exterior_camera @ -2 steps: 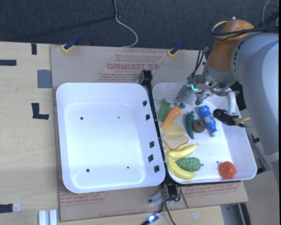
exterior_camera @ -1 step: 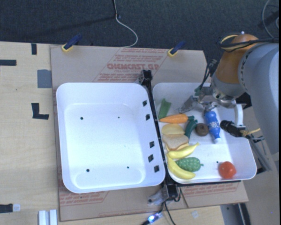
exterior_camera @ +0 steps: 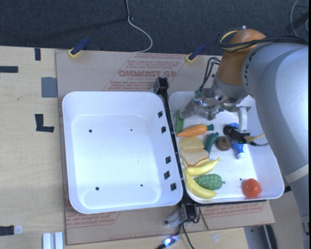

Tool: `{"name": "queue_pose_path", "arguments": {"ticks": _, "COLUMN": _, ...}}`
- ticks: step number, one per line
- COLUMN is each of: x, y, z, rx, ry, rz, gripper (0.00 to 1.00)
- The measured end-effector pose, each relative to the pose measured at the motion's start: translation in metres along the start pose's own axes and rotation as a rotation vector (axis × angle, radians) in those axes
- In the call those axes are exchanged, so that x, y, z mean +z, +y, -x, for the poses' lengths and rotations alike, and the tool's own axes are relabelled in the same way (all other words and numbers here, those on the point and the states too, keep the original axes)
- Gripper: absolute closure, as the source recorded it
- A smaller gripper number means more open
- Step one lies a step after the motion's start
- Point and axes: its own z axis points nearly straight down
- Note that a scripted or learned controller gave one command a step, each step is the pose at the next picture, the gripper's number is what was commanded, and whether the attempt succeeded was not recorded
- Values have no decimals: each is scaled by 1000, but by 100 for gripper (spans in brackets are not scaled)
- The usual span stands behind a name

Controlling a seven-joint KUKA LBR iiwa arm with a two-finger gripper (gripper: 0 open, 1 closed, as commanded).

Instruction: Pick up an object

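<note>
The gripper [exterior_camera: 203, 108] hangs over the back of the right bin [exterior_camera: 269, 170].
Whether it is spread or pressed together, I cannot tell; the carrot [exterior_camera: 192, 130] lies just below it, beside bananas [exterior_camera: 199, 176].

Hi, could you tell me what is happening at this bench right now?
A grey KUKA arm with an orange band reaches in over the right-hand white bin, its gripper hanging low over the bin's far left corner. The toy food lies loose below: an orange carrot, a yellow banana, a green bumpy fruit and a red tomato. Nothing can be seen in the gripper. The left-hand white bin sits alongside.
</note>
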Motion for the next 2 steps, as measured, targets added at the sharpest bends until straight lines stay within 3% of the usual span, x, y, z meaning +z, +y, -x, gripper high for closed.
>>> {"name": "queue_pose_path", "arguments": {"ticks": 1, "x": 0, "y": -62, "z": -6, "rx": 7, "ry": -1, "rz": -4, "gripper": 0}}
{"name": "queue_pose_path", "arguments": {"ticks": 2, "x": -1, "y": -1, "z": -12, "rx": 1, "ry": -9, "rz": -10, "gripper": 0}}
